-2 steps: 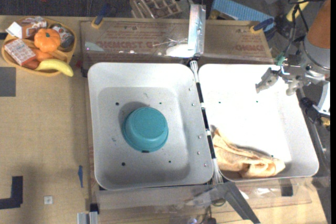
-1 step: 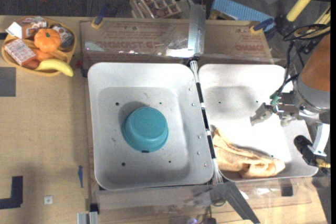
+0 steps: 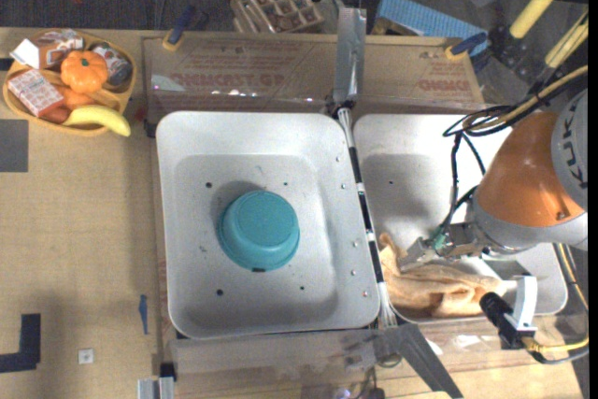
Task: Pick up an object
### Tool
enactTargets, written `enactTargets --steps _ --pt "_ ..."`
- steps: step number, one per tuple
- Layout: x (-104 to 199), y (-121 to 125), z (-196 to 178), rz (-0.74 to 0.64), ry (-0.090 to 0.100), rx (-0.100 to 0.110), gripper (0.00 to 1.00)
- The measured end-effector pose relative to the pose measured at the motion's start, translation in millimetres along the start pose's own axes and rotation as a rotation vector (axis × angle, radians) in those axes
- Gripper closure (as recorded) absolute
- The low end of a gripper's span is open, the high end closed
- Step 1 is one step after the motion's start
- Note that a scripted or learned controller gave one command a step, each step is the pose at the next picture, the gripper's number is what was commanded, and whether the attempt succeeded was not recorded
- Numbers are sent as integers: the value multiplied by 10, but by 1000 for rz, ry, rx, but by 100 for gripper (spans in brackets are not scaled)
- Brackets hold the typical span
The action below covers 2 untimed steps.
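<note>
A teal bowl [image 3: 260, 230] lies upside down in the middle of the left bin [image 3: 187, 154]. A crumpled tan cloth [image 3: 432, 285] lies along the near edge of the right bin [image 3: 402, 163]. My gripper [image 3: 433, 247] hangs low over the cloth's left part, its tips at the cloth's upper edge. The grey arm with its orange band [image 3: 528, 178] reaches in from the right and hides the right side of that bin.
A tray of toy food [image 3: 65, 84] with a pumpkin and a banana sits on the bench at the far left. A metal divider [image 3: 350, 70] runs between the bins at the back. Black cables [image 3: 467, 135] loop over the right bin.
</note>
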<state>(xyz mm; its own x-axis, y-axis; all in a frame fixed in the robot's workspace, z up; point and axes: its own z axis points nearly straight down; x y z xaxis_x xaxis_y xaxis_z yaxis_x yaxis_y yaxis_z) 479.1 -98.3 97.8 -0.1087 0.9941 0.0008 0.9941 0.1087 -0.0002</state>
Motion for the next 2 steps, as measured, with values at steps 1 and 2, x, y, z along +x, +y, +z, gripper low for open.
enactTargets --steps 1,2 --pt "-105 187 -331 -57 -2 -2 0" --pt "-819 747 98 162 -3 -7 0"
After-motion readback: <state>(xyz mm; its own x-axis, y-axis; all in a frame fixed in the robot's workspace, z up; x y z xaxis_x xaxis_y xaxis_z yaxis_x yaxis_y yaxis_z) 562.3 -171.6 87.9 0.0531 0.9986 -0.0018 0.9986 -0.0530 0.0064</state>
